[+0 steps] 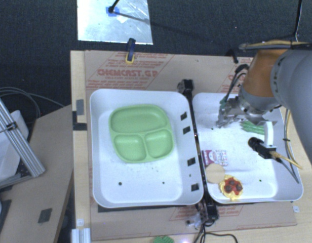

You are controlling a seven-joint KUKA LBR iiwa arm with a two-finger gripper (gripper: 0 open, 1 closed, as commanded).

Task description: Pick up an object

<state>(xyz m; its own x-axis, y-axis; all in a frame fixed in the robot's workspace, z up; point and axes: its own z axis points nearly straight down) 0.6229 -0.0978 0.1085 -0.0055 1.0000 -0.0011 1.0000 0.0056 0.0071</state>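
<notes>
Over in the right bin (285, 186), the gripper (226, 116) hangs near the upper left corner; can't tell its state. Candidates lie lower: snack packet (215, 157), round cookie (215, 174), toy pizza (232, 186). I'd centre squarely over one before descending.

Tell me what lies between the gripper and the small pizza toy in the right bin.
In the camera view, between the gripper and the pizza toy lie bare white bin floor, a small printed packet and a round tan disc.
</notes>
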